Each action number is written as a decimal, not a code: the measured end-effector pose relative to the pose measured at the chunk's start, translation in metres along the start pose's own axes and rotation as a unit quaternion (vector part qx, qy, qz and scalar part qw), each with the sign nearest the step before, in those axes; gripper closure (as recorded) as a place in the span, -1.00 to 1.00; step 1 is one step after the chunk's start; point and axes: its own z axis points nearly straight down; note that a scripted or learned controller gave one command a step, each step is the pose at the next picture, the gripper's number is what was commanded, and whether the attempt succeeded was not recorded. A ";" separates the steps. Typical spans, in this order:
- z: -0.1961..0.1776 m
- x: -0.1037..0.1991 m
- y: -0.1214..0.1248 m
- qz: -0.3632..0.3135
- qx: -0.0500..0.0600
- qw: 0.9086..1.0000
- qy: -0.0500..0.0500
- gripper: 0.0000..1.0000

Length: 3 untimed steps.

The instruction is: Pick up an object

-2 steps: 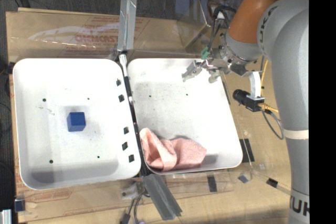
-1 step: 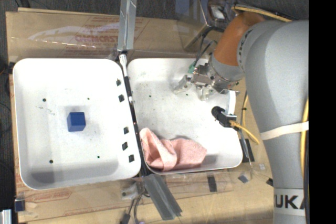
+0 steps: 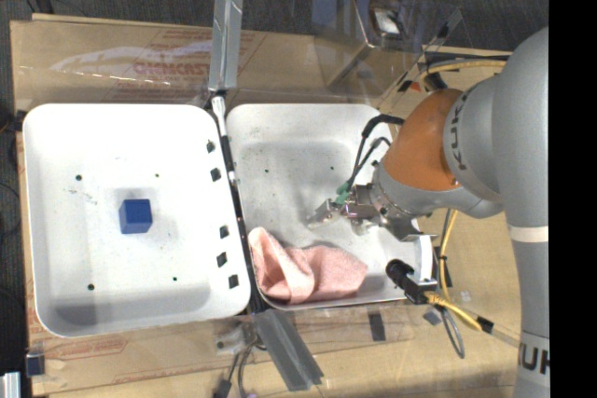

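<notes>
A blue cube (image 3: 136, 215) sits on the floor of the left bin (image 3: 56, 144), a little left of its middle. A crumpled pink cloth (image 3: 303, 270) lies against the near wall of the right bin (image 3: 280, 130). My gripper (image 3: 326, 212) hangs low over the middle of the right bin, just above and to the right of the cloth, pointing left. Nothing shows between its fingers. The grey arm with the orange band (image 3: 424, 149) comes in from the right and covers the right bin's right side.
A metal divider bar (image 3: 224, 42) with black clips runs between the two bins. Cables (image 3: 448, 308) trail at the bench's front right. Brown cardboard (image 3: 112, 61) lies under and behind the bins.
</notes>
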 end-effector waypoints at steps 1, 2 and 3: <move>0.000 0.001 -0.041 -0.125 -0.001 0.992 0.000 -1.00; -0.010 0.000 -0.040 -0.126 -0.002 0.992 0.000 1.00; -0.010 0.000 -0.040 -0.126 -0.002 0.992 -0.001 -1.00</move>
